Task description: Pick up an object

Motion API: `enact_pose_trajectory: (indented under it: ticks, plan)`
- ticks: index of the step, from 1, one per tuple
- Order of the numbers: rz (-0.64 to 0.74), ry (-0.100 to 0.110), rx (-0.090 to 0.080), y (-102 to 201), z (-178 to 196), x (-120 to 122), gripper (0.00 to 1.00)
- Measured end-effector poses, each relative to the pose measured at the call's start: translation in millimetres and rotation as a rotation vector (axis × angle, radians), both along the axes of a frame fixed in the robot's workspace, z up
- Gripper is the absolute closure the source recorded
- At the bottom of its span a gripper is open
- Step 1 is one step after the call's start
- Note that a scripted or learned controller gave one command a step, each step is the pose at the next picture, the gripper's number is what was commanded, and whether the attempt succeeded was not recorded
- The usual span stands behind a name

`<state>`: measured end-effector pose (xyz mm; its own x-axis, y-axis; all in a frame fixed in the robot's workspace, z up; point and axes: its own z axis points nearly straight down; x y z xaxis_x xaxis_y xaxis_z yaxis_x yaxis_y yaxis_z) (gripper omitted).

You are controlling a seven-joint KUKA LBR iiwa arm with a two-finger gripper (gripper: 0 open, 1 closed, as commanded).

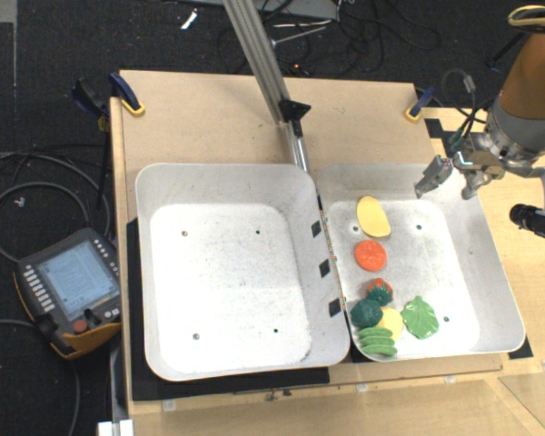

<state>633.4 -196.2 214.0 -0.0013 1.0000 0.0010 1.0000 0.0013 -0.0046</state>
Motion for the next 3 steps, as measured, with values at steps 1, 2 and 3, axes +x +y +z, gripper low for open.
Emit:
enact_pose_trajectory:
  ticks: [1,2,3]
  plan:
    - [0.002,-0.003,-0.001,0,3,1,0.0]
    - [0.001,0.001,0.0,3,-61,2,0.0]
    - [0.001,0.0,0.0,4,-115,1,0.0]
